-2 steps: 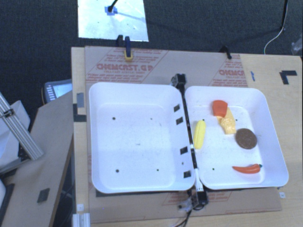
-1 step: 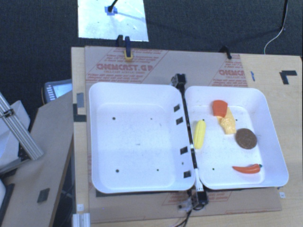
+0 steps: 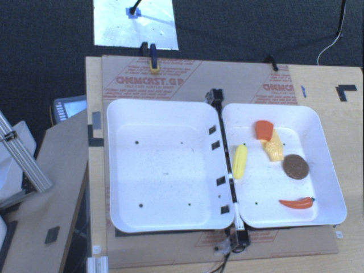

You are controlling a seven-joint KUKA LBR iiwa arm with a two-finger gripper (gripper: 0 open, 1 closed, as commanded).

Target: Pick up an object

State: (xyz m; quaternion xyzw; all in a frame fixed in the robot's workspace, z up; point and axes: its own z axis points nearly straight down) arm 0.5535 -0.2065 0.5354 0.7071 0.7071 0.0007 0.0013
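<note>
The right bin (image 3: 327,152) holds several small objects. An orange-red block (image 3: 263,129) lies near its back, with a pale yellow piece (image 3: 274,148) touching it just in front. A yellow corn-like piece (image 3: 240,161) rests by the bin's left wall. A brown round disc (image 3: 296,166) lies right of centre. A red-orange chili pepper (image 3: 296,203) lies near the front wall.
The left bin (image 3: 119,152) sits beside the right one, joined along a black clipped seam (image 3: 224,164). Both rest on a cardboard sheet (image 3: 187,75) on the bench. A yellow-black clamp (image 3: 153,58) and a shiny metal plate (image 3: 135,16) sit at the back.
</note>
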